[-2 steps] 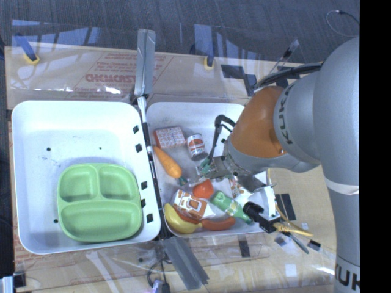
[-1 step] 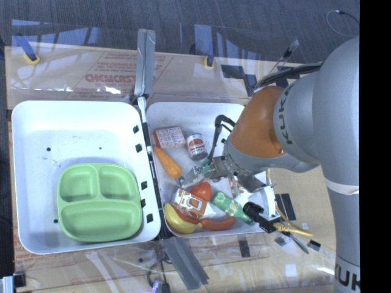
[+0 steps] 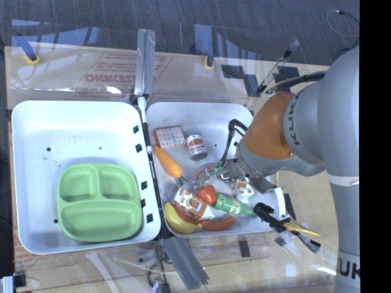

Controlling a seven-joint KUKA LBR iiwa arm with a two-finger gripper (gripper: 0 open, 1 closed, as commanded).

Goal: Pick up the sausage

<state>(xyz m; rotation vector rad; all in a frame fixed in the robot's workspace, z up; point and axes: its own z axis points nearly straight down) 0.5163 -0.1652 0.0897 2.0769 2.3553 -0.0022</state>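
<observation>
Sausage [image 3: 217, 224] in right bin [image 3: 201, 110], seemingly beside banana [image 3: 177, 222].

In the left bin [image 3: 36, 127] you have a green divided plate [image 3: 99, 202]. In the right bin [image 3: 183, 112] you see a carrot [image 3: 167, 162], a small can [image 3: 196, 146], a red-and-white box [image 3: 169, 137], a banana [image 3: 177, 222] and a green bottle [image 3: 233, 206].

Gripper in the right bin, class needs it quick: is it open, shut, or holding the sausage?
Gripper: cannot be told; it sits low among the toys in the right bin, apart from the sausage.
</observation>
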